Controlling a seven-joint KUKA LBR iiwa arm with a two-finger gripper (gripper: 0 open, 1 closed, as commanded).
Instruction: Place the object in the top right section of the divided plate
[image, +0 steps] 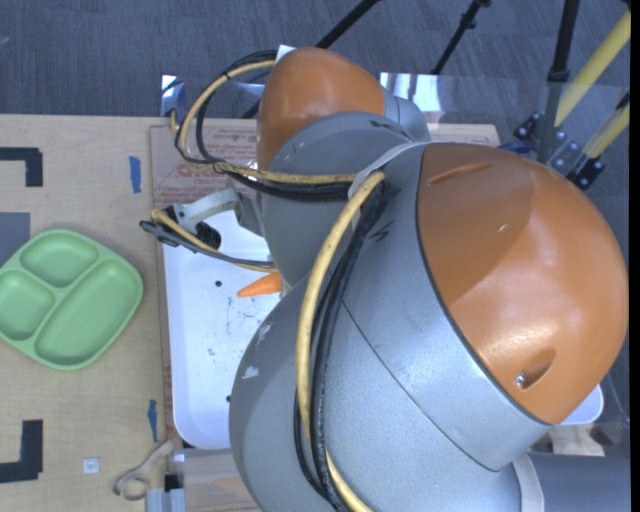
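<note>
An orange object (261, 286), carrot-like, lies in the white bin (200, 350) at frame centre-left, partly hidden by the grey and orange arm (420, 330) filling the right. The green divided plate (68, 298) sits at far left on the wooden bench (70, 140). Whether the gripper is open or closed cannot be told.

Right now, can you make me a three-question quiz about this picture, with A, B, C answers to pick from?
1. Where is the green divided plate?
A. left, on the wooden bench
B. inside the white bin
C. on the arm

2. What colour is the small object in the white bin?
A. blue
B. orange
C. purple

3. What lies in the plate's sections?
A. nothing
B. the orange object
C. a cable

Answers: 1 A, it sits on bare wood left of the bin. 2 B, it shows orange against white. 3 A, all three sections are bare green.
</note>
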